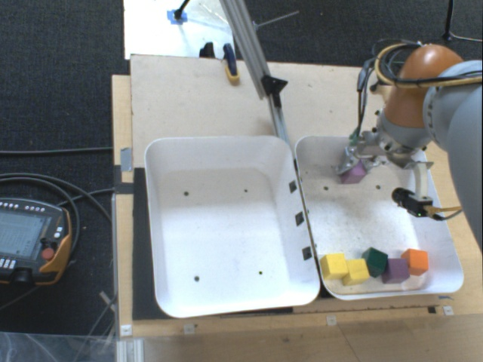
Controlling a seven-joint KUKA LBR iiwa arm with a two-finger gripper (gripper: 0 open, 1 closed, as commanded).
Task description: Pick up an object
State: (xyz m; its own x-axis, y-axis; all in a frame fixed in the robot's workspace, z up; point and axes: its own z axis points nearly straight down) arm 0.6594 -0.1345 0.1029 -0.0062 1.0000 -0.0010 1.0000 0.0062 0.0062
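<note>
Two yellow blocks (344, 267) and a green, purple, orange one apiece.

Grey arm (456, 104), smooth and rounded, with a glossy orange band (419, 85) bulging above the wrist. Dark and yellowish cables (385, 55) loop beside that band. Below sits a small silvery metal gripper (353, 164), and a black fitting (407, 200) with an orange lead juts off the side.
</note>
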